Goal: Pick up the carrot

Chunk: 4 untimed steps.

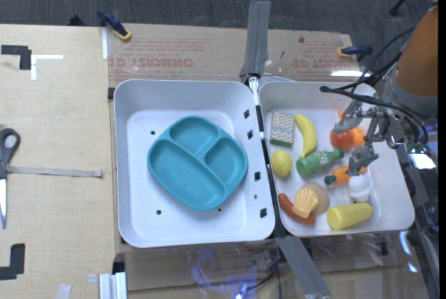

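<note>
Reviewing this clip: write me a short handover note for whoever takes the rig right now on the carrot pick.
Gripper: low over the right bin, at its right side; whether it holds anything is unclear.
Carrot: small orange piece lying in the right bin, between the green bottle and a white item, just below the fingertips. An orange-red round item sits by the gripper.
Left bin: blue divided plate.
Done: the arm is over the carrot area.
Left: grasp and lift the carrot; it appears not yet lifted.
</note>
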Available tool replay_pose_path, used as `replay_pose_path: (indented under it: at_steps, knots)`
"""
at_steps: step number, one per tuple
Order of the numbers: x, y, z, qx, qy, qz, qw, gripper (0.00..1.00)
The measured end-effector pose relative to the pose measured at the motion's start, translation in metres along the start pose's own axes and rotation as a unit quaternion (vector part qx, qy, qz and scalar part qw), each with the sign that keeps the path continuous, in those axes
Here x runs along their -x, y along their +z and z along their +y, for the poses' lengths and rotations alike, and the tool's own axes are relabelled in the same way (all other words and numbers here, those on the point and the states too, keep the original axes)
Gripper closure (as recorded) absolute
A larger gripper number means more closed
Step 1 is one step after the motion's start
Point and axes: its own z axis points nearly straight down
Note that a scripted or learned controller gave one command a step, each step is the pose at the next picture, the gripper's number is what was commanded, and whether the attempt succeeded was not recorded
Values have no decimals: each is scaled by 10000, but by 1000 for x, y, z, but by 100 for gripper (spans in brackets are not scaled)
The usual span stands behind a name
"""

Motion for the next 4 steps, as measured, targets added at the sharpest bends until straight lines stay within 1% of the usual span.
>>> replay_pose_path:
  at_steps: [1,2,3,4]
  knots:
    - [47,134,-39,-3,205,-7,9998,0]
    - [49,124,-37,-10,178,-31,9998,100]
    - [46,34,59,7,-311,-11,9995,100]
    - [37,135,-49,7,-2110,1,9775,100]
